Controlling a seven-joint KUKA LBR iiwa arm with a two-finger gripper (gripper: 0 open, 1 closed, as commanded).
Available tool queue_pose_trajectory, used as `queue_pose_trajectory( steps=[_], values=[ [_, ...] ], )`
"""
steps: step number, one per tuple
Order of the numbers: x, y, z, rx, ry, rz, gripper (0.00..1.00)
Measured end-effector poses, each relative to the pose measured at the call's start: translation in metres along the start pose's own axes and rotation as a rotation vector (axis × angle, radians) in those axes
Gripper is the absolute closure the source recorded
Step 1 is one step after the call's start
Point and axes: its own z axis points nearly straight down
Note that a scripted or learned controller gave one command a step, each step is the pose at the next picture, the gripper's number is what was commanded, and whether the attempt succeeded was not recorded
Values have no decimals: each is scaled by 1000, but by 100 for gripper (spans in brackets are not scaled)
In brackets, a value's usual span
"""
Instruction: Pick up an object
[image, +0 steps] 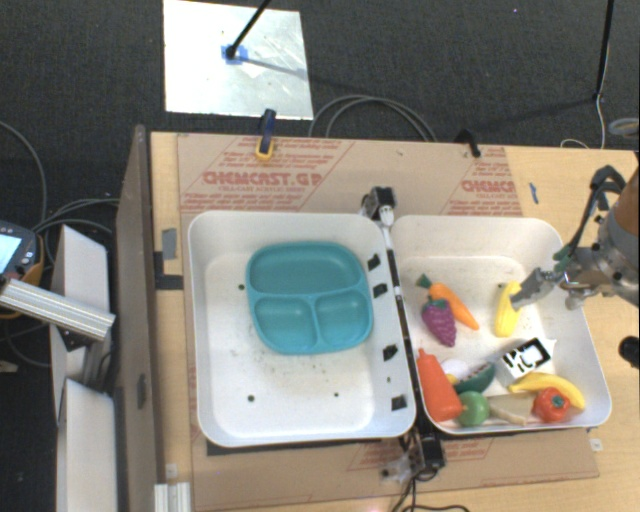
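Pincer (535, 285) low over right bin (470, 232), near its right wall; can't tell jaw state from this angle. Just beside its tip: yellow banana-like toy (507, 310), lying on bin floor, no visible grasp. Left of that, toy carrot (450, 300) touching purple grapes (439, 320). Along bin's near edge: big orange carrot (437, 385), green toy (473, 408), second banana (547, 383), tomato (552, 403). Left bin (225, 400) carrying teal divided plate (308, 298), centered.
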Motion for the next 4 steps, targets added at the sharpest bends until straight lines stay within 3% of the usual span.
queue_pose_trajectory(
  steps=[1, 2, 3, 4],
  values=[
    [-12, 40, 103, 6, 1, 0, 0],
    [-17, 34, 160, 3, 1, 2, 0],
    [-17, 36, 146, -3, -1, 1, 100],
    [5, 24, 49, -8, -1, -2, 100]
  ],
)
